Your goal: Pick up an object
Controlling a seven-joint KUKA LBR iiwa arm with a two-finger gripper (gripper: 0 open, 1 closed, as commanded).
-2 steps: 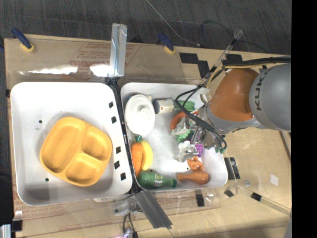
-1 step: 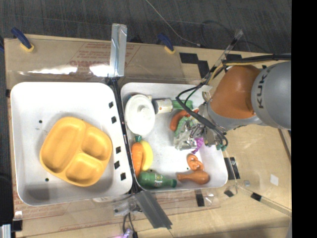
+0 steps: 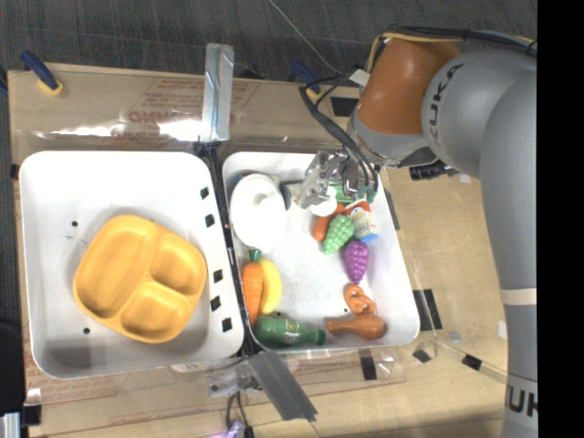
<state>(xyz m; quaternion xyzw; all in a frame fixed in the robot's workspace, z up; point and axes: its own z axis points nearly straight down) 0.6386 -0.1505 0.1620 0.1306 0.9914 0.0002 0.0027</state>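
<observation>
the toys lie in the right bin (image 3: 406, 286), and any of them would serve as the object to pick up. nearest the camera, along the near wall, a green bottle (image 3: 287, 332) lies on its side, and just right of it sits a brown drumstick (image 3: 356, 325) with a small pretzel (image 3: 359, 297) beside it. they look scattered loosely, probably dropped in so a grasp can be tried from many angles. against the left wall, a carrot (image 3: 253, 286) and a banana (image 3: 271, 284) lie touching side by side. farther in, a purple grape bunch (image 3: 356, 259) lies just near of a green grape bunch (image 3: 339, 231), knobbly plastic, tilted and touching an orange piece partly hidden beneath it. a white cup (image 3: 256, 205) stands at the far left corner of this bin.

the gripper (image 3: 334, 182) hangs over the far right part of the bin, right above the crowded cluster of small toys, which looks like the chosen target zone. its metal fingers point down into that clutter, but shine and overlap make it impossible to tell how wide they stand or whether anything sits between them.

in the left bin (image 3: 36, 245) a yellow divided plate (image 3: 140, 277) rests flat and well apart from the arm, playing no part here.
</observation>
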